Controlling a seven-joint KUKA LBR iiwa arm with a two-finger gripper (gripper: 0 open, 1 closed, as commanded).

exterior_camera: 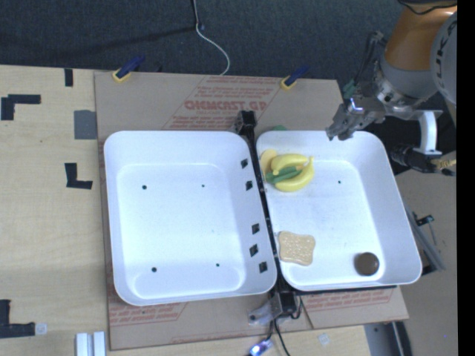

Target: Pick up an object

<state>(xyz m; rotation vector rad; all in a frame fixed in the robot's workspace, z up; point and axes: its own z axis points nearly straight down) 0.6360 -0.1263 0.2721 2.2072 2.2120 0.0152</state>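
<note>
Banana (pixel 289 173) lies well left of the claw (pixel 343 128); claw's state unclear.

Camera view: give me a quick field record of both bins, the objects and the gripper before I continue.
left bin: white, shallow, no objects seen inside
right bin: white, holds three objects
banana: yellow, far left corner of right bin, with a green item lying on it
toast slice: near left side of right bin
brown round object: near right corner of right bin
gripper: above far rim of right bin, holding nothing visible
</note>
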